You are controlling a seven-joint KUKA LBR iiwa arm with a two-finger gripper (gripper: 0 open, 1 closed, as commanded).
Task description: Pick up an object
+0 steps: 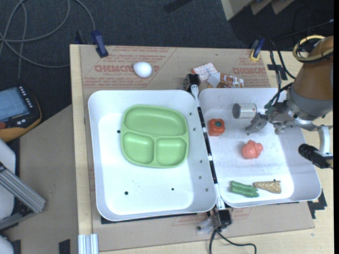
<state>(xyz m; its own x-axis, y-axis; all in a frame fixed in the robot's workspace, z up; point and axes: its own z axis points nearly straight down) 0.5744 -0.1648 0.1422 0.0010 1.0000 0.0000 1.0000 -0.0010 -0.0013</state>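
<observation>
green beans (243, 189) and a brown wedge (268, 186) lie at the right bin (296, 192) front. gripper (258, 122) hangs open, holding nothing, beside the grey cylinder (244, 110), which lies just up-left of it, long axis pointing toward the fingers.

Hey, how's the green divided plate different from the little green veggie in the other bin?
The green divided plate is pale green, while the green veggie is darker. The plate is far larger and has three compartments; the veggie is a small, slim piece. The plate sits in the left bin; the veggie lies near the right bin's front edge. Both are green and rest flat.
</observation>
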